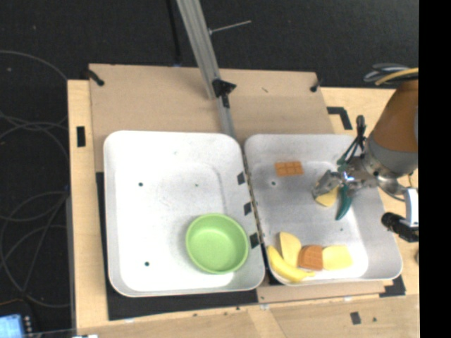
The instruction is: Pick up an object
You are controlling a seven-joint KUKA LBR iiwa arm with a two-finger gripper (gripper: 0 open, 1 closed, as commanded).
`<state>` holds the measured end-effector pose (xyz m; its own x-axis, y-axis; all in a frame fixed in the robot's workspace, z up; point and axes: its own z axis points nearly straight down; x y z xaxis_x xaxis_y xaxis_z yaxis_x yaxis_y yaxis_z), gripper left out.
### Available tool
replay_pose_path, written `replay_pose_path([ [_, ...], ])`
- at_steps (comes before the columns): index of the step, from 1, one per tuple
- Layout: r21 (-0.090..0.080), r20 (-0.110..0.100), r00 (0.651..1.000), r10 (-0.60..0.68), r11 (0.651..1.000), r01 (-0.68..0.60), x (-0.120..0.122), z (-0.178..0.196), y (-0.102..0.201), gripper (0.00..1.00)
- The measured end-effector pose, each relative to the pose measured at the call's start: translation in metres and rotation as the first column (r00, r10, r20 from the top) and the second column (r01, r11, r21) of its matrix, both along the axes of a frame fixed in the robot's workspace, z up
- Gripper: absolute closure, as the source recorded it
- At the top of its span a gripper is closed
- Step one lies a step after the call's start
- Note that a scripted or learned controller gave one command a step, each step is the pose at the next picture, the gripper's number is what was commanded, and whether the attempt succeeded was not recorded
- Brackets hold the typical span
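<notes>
Two-finger gripper (330, 191) low in right shallow white bin (373, 259) | fingers' state: cannot tell | touching small yellow piece (325, 200) | round green bowl (217, 242) in left white bin (134, 160)

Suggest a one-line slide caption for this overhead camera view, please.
Claw low over a small yellow piece in the right bin; green bowl in the left.
</notes>
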<state>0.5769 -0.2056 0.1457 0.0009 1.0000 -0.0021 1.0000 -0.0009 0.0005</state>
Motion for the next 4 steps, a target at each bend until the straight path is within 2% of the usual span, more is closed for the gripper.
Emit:
replay_pose_path([
  [1, 0.000, 0.001, 1.000, -0.001, 1.000, 0.001, 0.000, -0.044, -0.001, 0.00],
  [2, 0.000, 0.005, 1.000, -0.004, 1.000, 0.004, 0.001, -0.033, -0.002, 1.00],
  [4, 0.001, 0.001, 1.000, 0.004, 1.000, -0.004, 0.004, 0.056, 0.001, 1.00],
])
